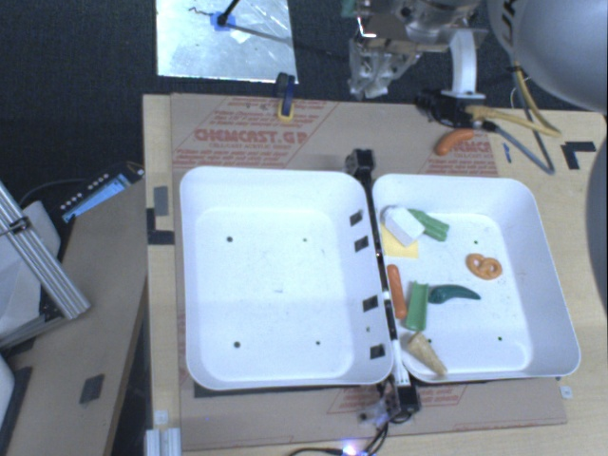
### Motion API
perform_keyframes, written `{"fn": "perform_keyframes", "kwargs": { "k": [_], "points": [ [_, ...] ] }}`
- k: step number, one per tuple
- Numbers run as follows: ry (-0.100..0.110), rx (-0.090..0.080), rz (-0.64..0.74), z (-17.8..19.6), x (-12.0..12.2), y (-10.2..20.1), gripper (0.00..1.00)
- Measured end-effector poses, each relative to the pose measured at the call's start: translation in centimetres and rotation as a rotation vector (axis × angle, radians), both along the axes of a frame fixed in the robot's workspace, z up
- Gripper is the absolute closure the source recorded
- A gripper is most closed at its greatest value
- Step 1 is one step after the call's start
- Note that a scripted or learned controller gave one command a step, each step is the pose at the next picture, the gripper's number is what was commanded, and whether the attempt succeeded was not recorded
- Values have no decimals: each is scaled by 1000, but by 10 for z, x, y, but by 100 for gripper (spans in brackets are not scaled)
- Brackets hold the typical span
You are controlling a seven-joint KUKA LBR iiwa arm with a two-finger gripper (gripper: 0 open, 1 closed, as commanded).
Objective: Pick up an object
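- Camera view: red lettering reading "CHEMCAST GP" [249, 135] is printed on the brown sheet [313, 122] laid over the counter [114, 283], above the left bin [275, 278].
- The same lettering is partly seen at the sheet's upper right, beside an orange sausage-shaped piece [454, 142].
- The arm [560, 27] is seen at the upper right, raised above the counter's far edge; the hand [375, 69] hangs down beyond both bins.
- Whether the hand is clenched or released cannot be told.
- In the right bin [532, 255] lie a white block [403, 223], a green piece [432, 226], a yellow slab [399, 246], a pretzel [484, 267], a carrot [397, 292], a dark green pepper [456, 294] and a cone-shaped piece [425, 351].
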State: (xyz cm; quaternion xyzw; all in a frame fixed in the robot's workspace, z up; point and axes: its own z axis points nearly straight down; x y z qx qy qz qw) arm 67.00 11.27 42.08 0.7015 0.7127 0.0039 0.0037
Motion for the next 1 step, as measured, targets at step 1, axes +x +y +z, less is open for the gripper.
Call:
{"fn": "perform_keyframes", "kwargs": {
  "k": [1],
  "points": [
    [10,2,-5,-26,-2,103,100]
  ]
}}
